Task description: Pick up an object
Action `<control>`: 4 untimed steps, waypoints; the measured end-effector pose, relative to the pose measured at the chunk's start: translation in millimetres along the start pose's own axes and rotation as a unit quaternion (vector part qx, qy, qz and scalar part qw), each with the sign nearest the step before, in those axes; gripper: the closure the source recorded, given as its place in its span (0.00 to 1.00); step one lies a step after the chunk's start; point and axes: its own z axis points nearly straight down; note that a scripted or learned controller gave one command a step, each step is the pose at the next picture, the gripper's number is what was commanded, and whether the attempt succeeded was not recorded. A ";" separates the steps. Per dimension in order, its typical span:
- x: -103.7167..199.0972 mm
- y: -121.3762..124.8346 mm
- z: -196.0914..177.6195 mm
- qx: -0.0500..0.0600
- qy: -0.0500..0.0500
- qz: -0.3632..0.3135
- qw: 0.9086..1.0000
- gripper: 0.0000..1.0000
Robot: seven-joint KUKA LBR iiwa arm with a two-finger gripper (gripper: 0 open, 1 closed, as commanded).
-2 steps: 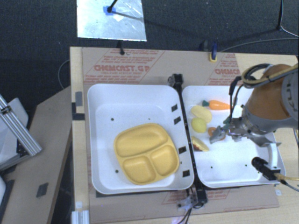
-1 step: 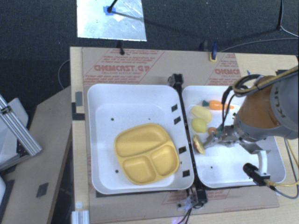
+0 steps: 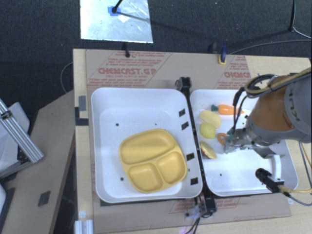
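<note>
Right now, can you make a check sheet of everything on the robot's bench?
Surface: brown bench bearing two white bins side by side.
Job's things: in the right bin, an orange carrot-like piece, a pale yellow piece, a yellow-green round piece and a yellow piece.
Clutter: yellow divided tray in the left bin.
Grippers: gripper low in the right bin beside the pieces; grip too blurred to judge.
Cables: black cable looping over the arm; more along the far floor.
Surroundings: shiny sheet on dark floor; metal rail at left.
</note>
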 end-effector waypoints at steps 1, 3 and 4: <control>-4.3 -3.2 -45.1 -0.001 -0.002 0.001 1.000 1.00; -3.2 0.6 -174.1 -0.003 -0.002 -0.002 1.000 1.00; 40.4 25.8 -156.0 0.000 -0.001 -0.004 1.000 1.00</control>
